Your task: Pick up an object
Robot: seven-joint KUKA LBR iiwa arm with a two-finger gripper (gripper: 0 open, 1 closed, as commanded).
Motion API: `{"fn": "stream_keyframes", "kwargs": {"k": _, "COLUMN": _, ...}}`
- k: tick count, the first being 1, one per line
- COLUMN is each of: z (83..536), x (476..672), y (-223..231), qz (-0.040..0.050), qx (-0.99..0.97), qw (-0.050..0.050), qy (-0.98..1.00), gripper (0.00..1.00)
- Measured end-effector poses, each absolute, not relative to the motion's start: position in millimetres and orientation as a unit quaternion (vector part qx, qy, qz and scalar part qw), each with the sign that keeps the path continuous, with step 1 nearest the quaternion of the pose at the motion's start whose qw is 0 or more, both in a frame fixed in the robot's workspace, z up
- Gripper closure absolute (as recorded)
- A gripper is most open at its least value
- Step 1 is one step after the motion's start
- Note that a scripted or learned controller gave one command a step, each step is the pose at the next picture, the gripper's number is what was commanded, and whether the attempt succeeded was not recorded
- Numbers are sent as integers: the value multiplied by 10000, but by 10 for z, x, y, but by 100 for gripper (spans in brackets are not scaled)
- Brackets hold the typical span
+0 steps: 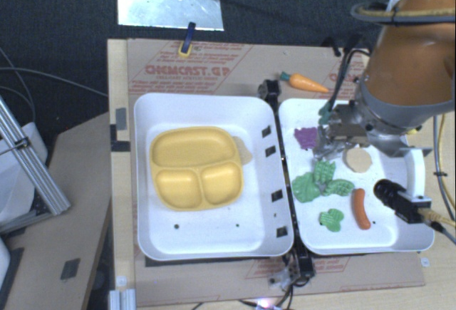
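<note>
While the arm (413, 52) leans over the right bin (410, 230), claw (324, 152) state cannot be told

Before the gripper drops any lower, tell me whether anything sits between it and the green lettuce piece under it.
Nothing visible does. The gripper hangs just above the green lettuce piece in the right bin. The purple grapes and the tan round piece lie off to either side, not beneath it.

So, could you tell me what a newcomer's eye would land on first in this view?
Probably the yellow tray, big and bright, lying in the left bin. Next comes the arm reaching in from the right, its gripper low over the right bin just above the green leafy toys, with a purple piece and a red sausage nearby.
</note>
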State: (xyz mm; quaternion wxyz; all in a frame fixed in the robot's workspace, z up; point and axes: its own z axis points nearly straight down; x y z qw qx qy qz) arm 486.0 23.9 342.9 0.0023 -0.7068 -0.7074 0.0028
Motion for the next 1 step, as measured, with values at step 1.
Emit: {"fn": "stream_keyframes", "kwargs": {"k": 1, "z": 4555, "x": 4874, "y": 750, "qz": -67, "qx": -7033, "qw": -37, "qy": -7108, "gripper": 100}}
